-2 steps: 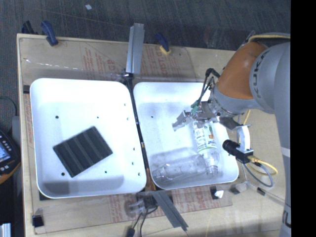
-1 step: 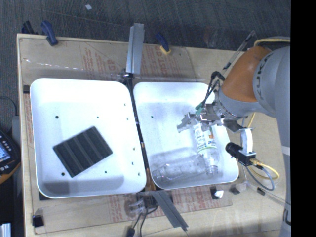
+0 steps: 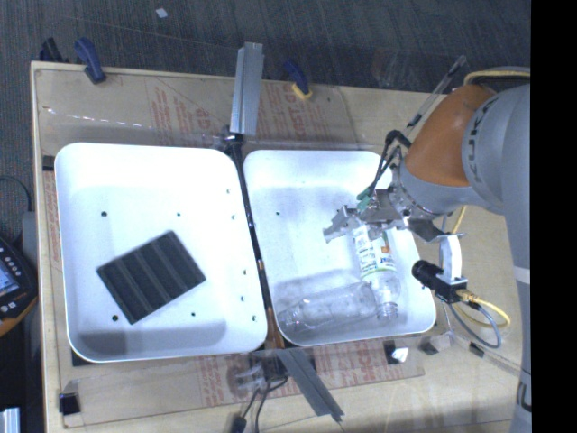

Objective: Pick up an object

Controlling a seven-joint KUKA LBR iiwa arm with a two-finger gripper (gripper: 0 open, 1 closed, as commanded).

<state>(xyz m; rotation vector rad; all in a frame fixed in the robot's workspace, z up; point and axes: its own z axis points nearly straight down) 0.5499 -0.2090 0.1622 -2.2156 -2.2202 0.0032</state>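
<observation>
While your arm [image 3: 478, 147] reaches in from the right, its gripper [image 3: 365, 216] sits low over the upper middle of the right bin [image 3: 297, 174]. Right under it, touching or nearly so, is a small bottle with a white label [image 3: 372, 258], lying lengthwise down the bin, its top end up at the gripper and its other end toward the near wall. Whether the gripper is spread or pinched, you can't tell; the wrist hardware covers that spot, so no call on whether the bottle is gripped.

Second object: a clear plastic bottle [image 3: 329, 307], lying crosswise along the bin's near wall, below the gripper and well apart from it. Its right end is just beside the labelled bottle's lower end; contact unclear.

Left bin [image 3: 81, 179]: a dark ribbed rectangular slab [image 3: 151, 276], flat on the floor, turned diagonal, lower-left part of the bin, far from the gripper.

Both bins sit side by side on the bench [image 3: 135, 97]. Blue clamps [image 3: 88, 59] are on its far edge. A black cable fitting [image 3: 436, 278] hangs off the arm just outside the right bin's right wall.
</observation>
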